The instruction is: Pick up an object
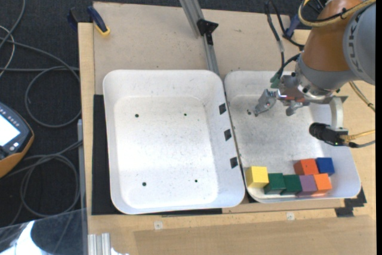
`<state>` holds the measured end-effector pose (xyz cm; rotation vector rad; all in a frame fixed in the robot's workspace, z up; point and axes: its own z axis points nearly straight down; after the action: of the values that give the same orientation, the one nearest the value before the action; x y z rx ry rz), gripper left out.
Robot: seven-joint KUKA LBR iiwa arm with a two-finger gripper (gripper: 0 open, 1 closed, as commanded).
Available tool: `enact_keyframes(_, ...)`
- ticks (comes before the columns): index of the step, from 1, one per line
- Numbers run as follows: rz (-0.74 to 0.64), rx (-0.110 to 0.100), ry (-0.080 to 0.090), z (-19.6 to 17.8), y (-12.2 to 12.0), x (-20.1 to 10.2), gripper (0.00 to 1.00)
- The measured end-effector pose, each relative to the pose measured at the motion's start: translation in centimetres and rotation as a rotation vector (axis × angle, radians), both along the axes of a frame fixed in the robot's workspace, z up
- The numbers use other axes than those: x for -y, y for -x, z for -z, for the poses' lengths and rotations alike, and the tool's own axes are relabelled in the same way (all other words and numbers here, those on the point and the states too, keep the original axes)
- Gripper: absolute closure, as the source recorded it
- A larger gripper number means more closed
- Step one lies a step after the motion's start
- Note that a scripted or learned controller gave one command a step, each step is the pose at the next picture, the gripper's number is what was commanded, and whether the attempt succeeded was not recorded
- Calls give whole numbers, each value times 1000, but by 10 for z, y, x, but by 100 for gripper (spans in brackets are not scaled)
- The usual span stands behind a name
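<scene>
Several coloured blocks lie along the near edge of the right bin (268, 140): a yellow block (258, 175), a green block (276, 182), a purple block (308, 184), two orange blocks (308, 166) and a blue block (325, 165). My gripper (275, 108) hangs over the far part of the right bin, well behind the blocks. Its fingers (261, 105) are spread, pointing down at bare bin floor, with nothing between them.
The left bin (161, 140) sits beside the right one, with a raised divider between them. A slanted metal pole (191, 3) rises from behind the bins. Cables trail on the floor to the left and behind the arm.
</scene>
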<state>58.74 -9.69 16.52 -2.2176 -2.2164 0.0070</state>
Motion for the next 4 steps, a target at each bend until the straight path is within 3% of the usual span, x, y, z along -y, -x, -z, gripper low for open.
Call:
enact_keyframes(1, -1, -1, -1, 62, -2, -5, 0)
enact_keyframes(2, 0, 9, 0, 47, -5, -5, 100)
enact_keyframes(4, -2, 15, 2, -52, -3, -4, 100)
